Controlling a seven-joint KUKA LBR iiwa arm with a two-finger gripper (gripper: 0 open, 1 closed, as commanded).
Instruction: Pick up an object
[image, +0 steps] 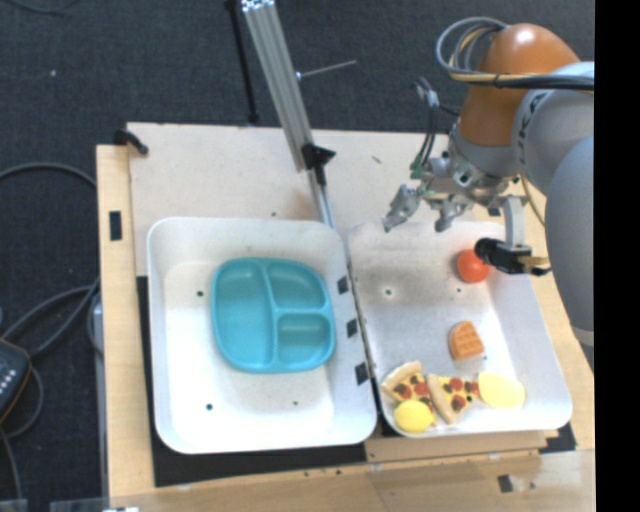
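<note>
Right bin (520, 330): orange ball (472, 265), waffle piece (465, 341), pizza slices (432, 388), two lemons (500, 391).

No legible text, labels, brands, numbers or signs anywhere

Arm (545, 110): cut off by the right edge of the view; only the orange band and part of the grey housing are visible.

Hand (424, 212): fingers blurred and small against the table; spread not determinable.

Orange ball (472, 265): right side partly covered by a black fitting (505, 256).

Pizza slices (438, 390) (front corner of the right bin (420, 290)): overlapping the yellow pieces beside them; topping too small to identify.

Cables (40, 310): run out past the left edge.
</note>
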